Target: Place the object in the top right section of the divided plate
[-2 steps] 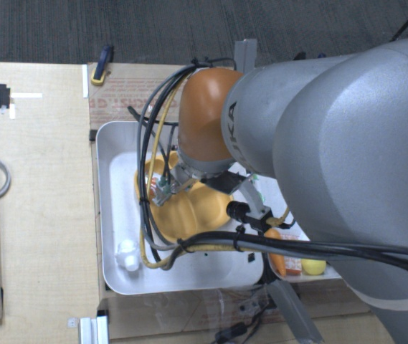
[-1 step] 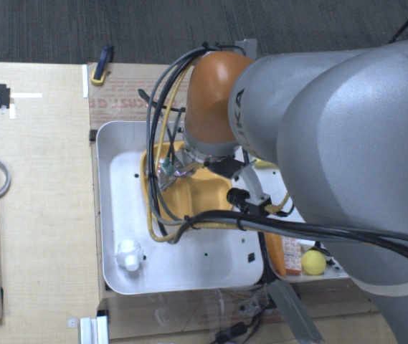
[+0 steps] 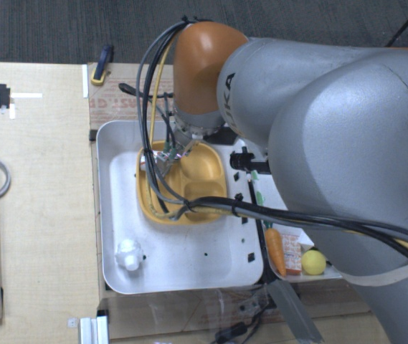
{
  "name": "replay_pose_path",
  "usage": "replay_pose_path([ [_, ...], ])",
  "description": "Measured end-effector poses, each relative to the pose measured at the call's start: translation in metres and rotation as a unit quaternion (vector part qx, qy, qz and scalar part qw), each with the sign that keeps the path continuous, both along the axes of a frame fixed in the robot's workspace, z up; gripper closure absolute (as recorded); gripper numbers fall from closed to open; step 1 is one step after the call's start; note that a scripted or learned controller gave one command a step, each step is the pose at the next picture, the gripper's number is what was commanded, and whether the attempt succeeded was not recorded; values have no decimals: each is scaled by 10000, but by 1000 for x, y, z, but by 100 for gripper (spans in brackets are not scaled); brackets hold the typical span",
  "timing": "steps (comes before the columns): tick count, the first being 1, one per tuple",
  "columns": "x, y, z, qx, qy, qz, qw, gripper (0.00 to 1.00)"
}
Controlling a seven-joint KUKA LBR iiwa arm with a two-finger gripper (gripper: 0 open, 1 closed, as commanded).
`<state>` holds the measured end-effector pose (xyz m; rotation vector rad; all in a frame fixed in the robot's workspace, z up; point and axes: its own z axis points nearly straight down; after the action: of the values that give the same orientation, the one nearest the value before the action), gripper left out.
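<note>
**Over the plate, tool state unreadable**

At 7 o'clock in the left bin (image 3: 107,192), nearest the camera: small white lump (image 3: 128,255), lying alone on the bin floor, well apart from the plate. Probably the task's thing, though not certain. Looks light and soft, perhaps crumpled, likely to squash rather than slip; best taken across its narrower middle, from straight above, with a gentle close. Too small to say more.

At 4 o'clock, in the neighbouring bin: carrot (image 3: 274,252) and yellow ball (image 3: 313,262) side by side, almost touching.

Further back, near the bin's centre: yellow divided plate (image 3: 207,170), partly crossed by black cables (image 3: 150,185). Dividers hard to make out, so no telling the top right section.

At the plate's 10 o'clock: gripper (image 3: 166,156), low over the rim. Open or closed, impossible to tell; nothing seen held.

At 12 o'clock, beyond the bin: blue-and-yellow tool (image 3: 103,64) on the bench.
</note>
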<state>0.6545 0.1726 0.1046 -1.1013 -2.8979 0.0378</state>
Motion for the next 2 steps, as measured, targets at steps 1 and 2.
replay_pose_path([
  [1, -42, 13, 123, 40, -229, 712, 9972, 100],
  [2, -128, 36, -4, 61, -300, 506, 9983, 100],
])
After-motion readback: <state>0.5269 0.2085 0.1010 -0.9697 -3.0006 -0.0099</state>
